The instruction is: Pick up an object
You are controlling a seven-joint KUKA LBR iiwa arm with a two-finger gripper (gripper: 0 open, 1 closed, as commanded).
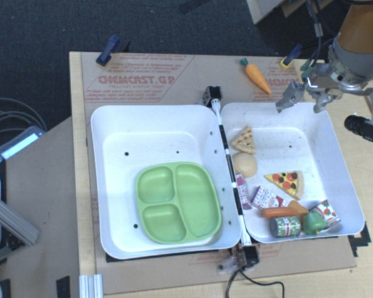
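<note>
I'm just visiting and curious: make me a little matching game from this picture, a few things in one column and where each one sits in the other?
Things:
1. green divided plate
2. toy carrot
3. pizza slice with toppings
4. gripper

Places:
A. on the cardboard beyond the bins
B. in the left bin
C. above the right bin's far edge
D. in the right bin, near its middle

Pairs: 1-B, 2-A, 3-D, 4-C

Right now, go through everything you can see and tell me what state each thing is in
gripper: open, holding nothing, above the right bin's far rim
green tray: flat in left bin, compartments bare
carrot: lying on the bench, outside the bins
pizza slice: flat in right bin
can: on its side at the right bin's near edge
right bin: holds the toy food
</note>
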